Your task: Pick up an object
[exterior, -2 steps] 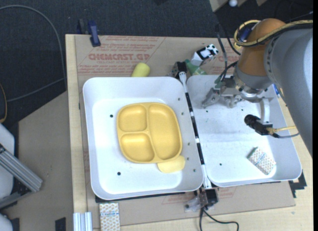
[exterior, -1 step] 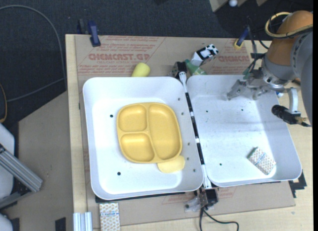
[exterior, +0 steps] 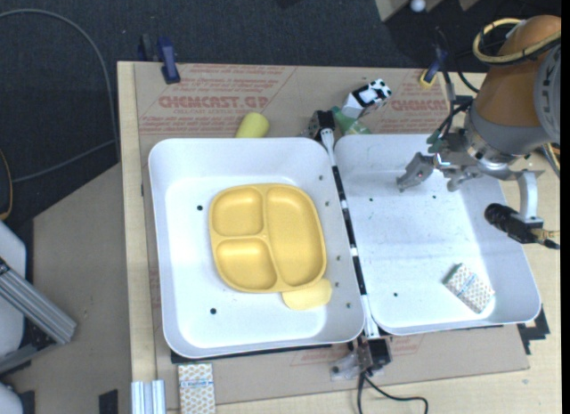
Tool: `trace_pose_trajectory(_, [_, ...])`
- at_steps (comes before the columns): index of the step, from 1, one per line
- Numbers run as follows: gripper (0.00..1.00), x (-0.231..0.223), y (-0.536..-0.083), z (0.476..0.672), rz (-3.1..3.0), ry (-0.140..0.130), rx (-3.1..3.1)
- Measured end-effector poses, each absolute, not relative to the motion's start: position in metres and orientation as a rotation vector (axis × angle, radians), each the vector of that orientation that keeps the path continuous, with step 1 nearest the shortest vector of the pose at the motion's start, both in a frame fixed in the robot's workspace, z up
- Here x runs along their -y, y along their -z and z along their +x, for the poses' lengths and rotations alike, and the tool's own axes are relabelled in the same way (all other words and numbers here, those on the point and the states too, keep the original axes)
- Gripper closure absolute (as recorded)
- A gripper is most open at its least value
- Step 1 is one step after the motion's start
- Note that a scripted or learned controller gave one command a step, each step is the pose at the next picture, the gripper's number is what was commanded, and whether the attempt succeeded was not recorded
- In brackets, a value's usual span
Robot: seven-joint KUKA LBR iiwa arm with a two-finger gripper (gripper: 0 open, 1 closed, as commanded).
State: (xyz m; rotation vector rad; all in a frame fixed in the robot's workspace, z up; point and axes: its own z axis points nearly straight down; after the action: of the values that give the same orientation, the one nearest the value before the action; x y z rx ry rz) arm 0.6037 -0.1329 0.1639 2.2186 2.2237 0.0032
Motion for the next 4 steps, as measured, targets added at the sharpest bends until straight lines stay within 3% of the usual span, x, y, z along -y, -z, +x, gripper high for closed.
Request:
trace_pose_trajectory(1, [0.00, 0.120, -0.084, 0.493, 2.223, 0.001, -2.222])
trace_pose_trajectory(2, [0.00, 0.177, -0.177, 0.603, 2.217, -0.002, -2.219])
trace_pose_trajectory(3, [0.00, 0.168, -0.086, 0.503, 2.224, 0.001, -2.222])
trace_pose_trajectory(4, [0.00, 0.183, -0.085, 0.608, 2.220, -0.001, -2.222])
